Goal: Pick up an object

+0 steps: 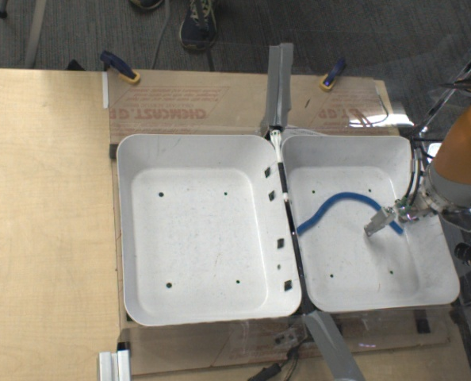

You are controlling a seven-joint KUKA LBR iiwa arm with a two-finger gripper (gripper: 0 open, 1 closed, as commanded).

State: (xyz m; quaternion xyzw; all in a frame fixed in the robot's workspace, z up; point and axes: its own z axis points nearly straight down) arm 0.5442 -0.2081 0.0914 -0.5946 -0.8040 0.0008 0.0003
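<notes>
Two white bins side by side on the bench. Left bin (140, 213) has bare floor w/ small dark holes. Right bin (331, 292) holds one item: a blue flexible strip (338, 204), curved, running from near the bin's left wall up in an arc toward the right side, where its far end meets the gripper.

Arm comes in over the right bin's right rim; orange band (461, 153) sits above the wrist. Gripper (386, 221) is low over the right half of the bin floor, right at the strip's right end. A grey finger (376, 226) sticks out toward the bin's front-left, and a bit of blue shows just beside it. Fingers look nearly closed around that end of the strip, but view is too small/blurred to be sure — can't tell if it's really gripped or just touching.

Around: divider bar (280, 94) runs btwn the two bins from the back edge; black clips along the shared wall. Cardboard sheet (188, 105) under the bins' back edge, pinned by two blue-yellow clamps (120, 67) at the back corners. Cables (410, 173) hang by the wrist, over the right bin's back-right corner. Nothing blocks the strip from above.
</notes>
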